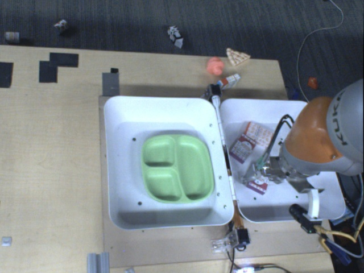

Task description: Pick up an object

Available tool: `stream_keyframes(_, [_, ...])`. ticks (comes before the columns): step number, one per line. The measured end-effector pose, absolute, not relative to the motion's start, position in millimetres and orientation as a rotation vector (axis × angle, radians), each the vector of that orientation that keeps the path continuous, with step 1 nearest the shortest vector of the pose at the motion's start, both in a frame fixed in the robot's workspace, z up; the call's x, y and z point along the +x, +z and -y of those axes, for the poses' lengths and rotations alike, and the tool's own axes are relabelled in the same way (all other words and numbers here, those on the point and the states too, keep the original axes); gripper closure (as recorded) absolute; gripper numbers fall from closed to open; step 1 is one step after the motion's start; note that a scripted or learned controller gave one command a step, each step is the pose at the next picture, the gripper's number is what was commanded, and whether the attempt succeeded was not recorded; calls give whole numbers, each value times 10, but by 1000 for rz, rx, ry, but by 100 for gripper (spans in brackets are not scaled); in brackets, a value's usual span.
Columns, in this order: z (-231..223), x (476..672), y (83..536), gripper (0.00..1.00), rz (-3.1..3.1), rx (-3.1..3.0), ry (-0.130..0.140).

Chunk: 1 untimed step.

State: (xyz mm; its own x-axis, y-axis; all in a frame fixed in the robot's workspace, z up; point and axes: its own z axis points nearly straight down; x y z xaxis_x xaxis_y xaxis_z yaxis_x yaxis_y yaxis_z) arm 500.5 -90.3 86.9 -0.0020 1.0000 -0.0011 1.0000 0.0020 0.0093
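Light: even, moderately bright, from overhead.
Shadows: soft grey inside the left bin along its walls.
Glare: mild, on both white bins' rims.
Sharpness: low resolution, slightly soft throughout.
Floor: dim and grainy.

Red-and-white packets – flat, overlapping – in the right bin.

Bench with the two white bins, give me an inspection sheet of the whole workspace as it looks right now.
Surface: tan bench bearing two white bins, left bin and right bin.
Job's things: green divided tray in the left bin; red-and-white packets in the right bin.
Clutter: pink ball, wedge-shaped piece, small tube behind the bins.
Grippers: gripper low over the right bin, by the packets.
Cables: black cable on the floor; wires at the front edge.
Surroundings: dark carpet with scattered small items.
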Motion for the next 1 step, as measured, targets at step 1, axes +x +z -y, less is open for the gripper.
stream_keyframes(1, [904,5025,982,100,-2216,2209,14])
